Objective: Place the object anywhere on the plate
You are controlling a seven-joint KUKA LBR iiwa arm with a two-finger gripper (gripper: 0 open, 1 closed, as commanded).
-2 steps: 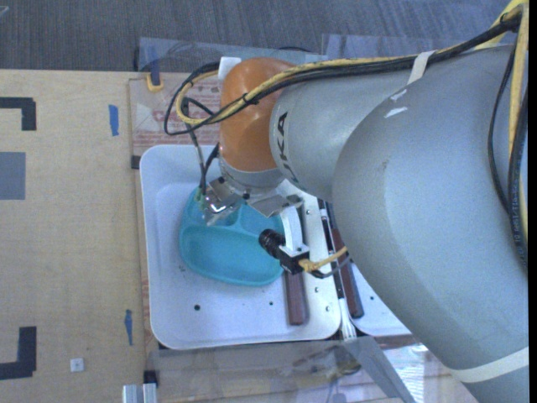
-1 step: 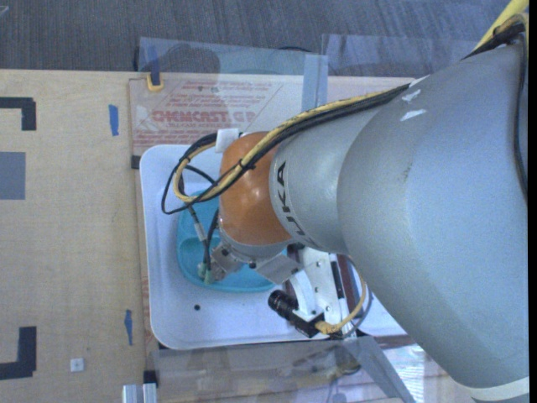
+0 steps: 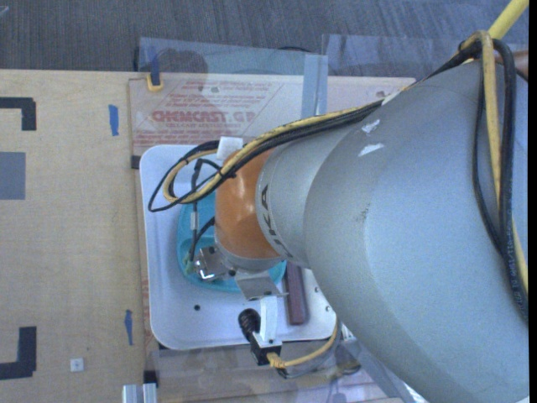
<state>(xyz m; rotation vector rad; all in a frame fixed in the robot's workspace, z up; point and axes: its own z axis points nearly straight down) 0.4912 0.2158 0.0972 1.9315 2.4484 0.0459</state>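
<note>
- The grey arm (image 3: pixel 394 225) is reaching in from the right and is covering most of the right side of the view.
- Its orange band (image 3: pixel 239 212) is sitting directly over a blue plate (image 3: pixel 185 233), so the plate is showing as a crescent along its left and lower edge.
- The gripper (image 3: pixel 220 264) is hanging under the wrist, above the plate's lower part. A little of its metal body is peeking out, and the wrist is blocking the rest, so I cannot tell whether it is open, closed or clamped on anything.
- The plate is lying in a white bin (image 3: pixel 168 309), which is resting on the wooden worktop (image 3: pixel 67 250).
- A dark brown bar (image 3: pixel 296 296) is lying flat on the bin floor, just right of the gripper and slightly nearer the camera. It is sitting off the plate, just beside the plate's right rim, with its long side running up and down the picture. The wrist is hiding whether it is touching the rim.
- Yellow and black cables (image 3: pixel 180 179) are looping out to the left of the gripper and arching over the plate's far side.
- A clear sheet with red lettering (image 3: pixel 210 107) is lying beyond the bin, on the far side of the gripper.
- Strips of blue tape (image 3: pixel 113 120) are sticking to the worktop, well left of the gripper.
</note>
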